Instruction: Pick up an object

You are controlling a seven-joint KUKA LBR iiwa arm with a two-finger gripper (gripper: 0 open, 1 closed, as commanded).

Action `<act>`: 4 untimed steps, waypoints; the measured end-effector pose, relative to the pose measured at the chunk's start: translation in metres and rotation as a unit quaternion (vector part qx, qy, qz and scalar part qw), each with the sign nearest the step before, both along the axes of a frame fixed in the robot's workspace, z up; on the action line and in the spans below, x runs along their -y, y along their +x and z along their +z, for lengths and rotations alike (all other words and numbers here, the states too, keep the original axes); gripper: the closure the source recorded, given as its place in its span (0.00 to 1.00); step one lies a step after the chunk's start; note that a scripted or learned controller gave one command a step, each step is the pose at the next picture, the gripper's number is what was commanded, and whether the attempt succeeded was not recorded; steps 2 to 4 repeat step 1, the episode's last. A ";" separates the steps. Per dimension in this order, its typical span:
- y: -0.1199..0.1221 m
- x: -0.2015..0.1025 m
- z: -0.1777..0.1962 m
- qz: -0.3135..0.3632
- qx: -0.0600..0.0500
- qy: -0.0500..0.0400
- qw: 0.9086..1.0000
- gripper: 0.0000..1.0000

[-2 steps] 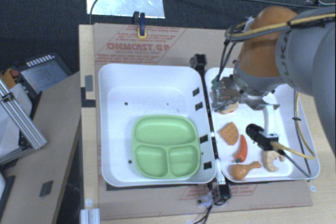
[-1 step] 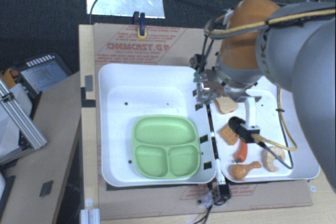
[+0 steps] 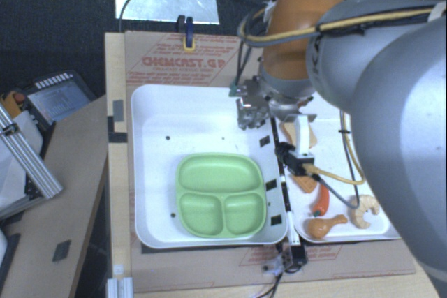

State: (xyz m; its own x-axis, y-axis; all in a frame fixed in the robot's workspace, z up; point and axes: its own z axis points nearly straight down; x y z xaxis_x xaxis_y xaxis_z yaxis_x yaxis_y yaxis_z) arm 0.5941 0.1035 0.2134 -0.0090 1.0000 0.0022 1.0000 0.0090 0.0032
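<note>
My gripper [image 3: 247, 114] hangs over the far right corner of the left bin [image 3: 151, 150], close to the divider between the two bins, and nothing shows between its fingers. A green divided plate [image 3: 220, 193] lies in the near half of the left bin. The right bin [image 3: 380, 232] holds several small food toys. These include a tan drumstick [image 3: 325, 225], a red-orange carrot-like piece [image 3: 320, 200], an orange wedge [image 3: 304, 183] and a beige knobbly piece [image 3: 363, 211]. The arm hides the far part of the right bin.
The big grey arm [image 3: 391, 80] covers the right side of the view. A cardboard sheet [image 3: 181, 61] lies under the bins, with a clamp [image 3: 186, 31] at its far edge. A side table [image 3: 49, 171] with metal rails stands to the left.
</note>
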 end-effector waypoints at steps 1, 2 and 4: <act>-0.001 0.003 0.000 -0.002 -0.001 -0.001 1.000 0.00; -0.001 0.003 0.000 -0.002 -0.001 -0.001 1.000 0.00; -0.001 0.003 0.000 -0.002 -0.001 -0.001 1.000 0.00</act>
